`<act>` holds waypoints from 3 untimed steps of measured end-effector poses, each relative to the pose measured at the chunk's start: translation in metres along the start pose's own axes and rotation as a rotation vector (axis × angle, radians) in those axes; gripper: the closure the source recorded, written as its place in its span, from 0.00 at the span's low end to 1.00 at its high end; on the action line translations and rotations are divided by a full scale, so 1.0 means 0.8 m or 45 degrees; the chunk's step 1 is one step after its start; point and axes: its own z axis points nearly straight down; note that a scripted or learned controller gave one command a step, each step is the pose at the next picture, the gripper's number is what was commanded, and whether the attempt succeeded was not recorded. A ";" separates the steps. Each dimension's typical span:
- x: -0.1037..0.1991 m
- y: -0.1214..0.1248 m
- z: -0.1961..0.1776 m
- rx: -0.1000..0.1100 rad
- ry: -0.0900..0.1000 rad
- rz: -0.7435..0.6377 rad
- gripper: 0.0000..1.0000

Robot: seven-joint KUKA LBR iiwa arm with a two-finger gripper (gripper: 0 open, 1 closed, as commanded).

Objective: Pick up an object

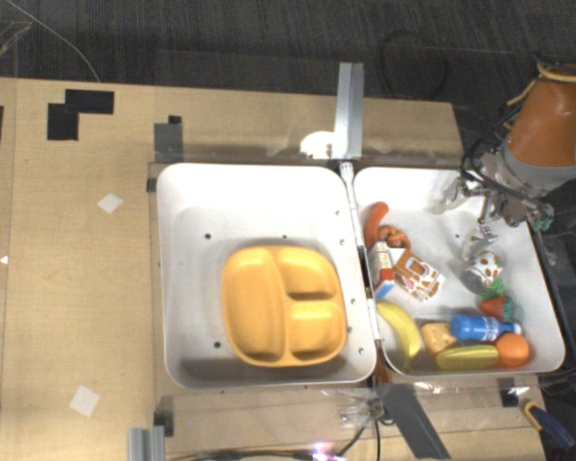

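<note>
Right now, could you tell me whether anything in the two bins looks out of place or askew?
Nothing looks damaged or spilled. The yellow divided plastic tray lies slightly skewed in the left white bin, and the toy foods, including the yellow banana, are heaped loosely in the right white bin.

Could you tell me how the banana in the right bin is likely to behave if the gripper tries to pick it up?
The banana looks smooth and curved, so it may slip or pivot between the fingers. It lies against the right bin's left wall, with a tan block beside it, so a push would probably jam it rather than roll it. It is likely a light toy.
</note>
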 end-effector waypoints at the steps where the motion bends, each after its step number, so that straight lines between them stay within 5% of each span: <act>1: 0.058 0.018 -0.025 -0.001 0.000 0.031 0.00; 2: -0.016 -0.005 -0.001 -0.005 0.012 0.180 0.00; 3: -0.016 -0.005 -0.001 -0.004 0.012 0.180 0.00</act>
